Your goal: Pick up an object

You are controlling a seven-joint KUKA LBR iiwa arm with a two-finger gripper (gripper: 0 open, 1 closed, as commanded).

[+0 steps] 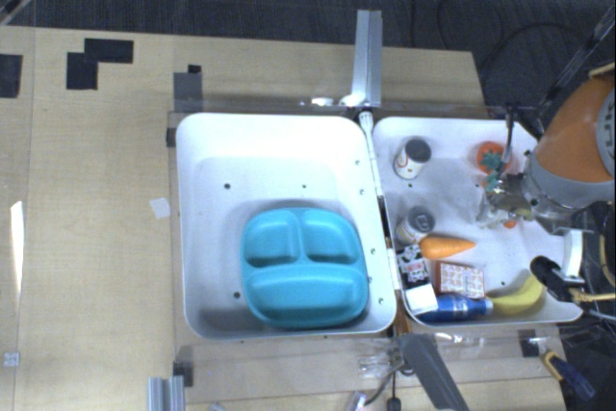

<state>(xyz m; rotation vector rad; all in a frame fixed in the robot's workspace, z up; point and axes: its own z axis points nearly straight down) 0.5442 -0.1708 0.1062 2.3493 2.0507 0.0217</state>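
My gripper (499,205) hangs low over the right bin (452,135), near its right side, with the grey and orange arm (577,149) reaching in from the right. Just behind it lies a small orange and teal object (490,154). To its left lie an orange carrot (448,246) and a small round jar (418,224). A yellow banana (520,298), a blue bottle (452,308) and a patterned red box (460,279) lie along the bin's front. A small white cup (416,155) stands at the back left. I see nothing held.
The left bin (207,207) holds a blue divided plate (303,267). A black and white item (412,265) lies by the divider between the bins. A metal post (368,53) rises behind the bins. Cables lie on the floor at the back.
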